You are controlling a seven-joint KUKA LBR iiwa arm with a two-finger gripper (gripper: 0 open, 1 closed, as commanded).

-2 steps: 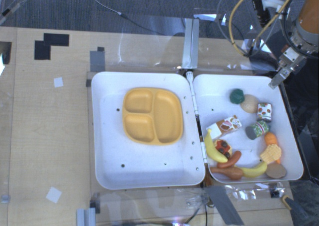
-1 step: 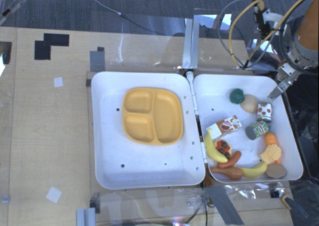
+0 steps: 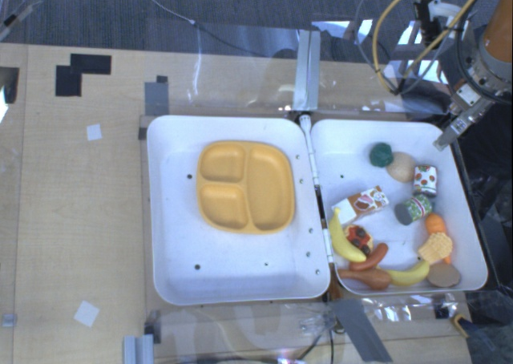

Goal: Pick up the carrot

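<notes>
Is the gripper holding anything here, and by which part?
Nothing is held. The gripper is at the right bin's far right corner, apart from the small orange carrot.

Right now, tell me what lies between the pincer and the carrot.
In the camera view, a small carton and a green can sit between the pincer and the carrot.

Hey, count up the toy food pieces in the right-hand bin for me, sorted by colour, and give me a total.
Yellow: 2, both bananas
Orange: 2, including the carrot
Red-brown sausages: 2
Green: 2
Tan or beige: 2
Printed packs: 3
Total: 13
</notes>
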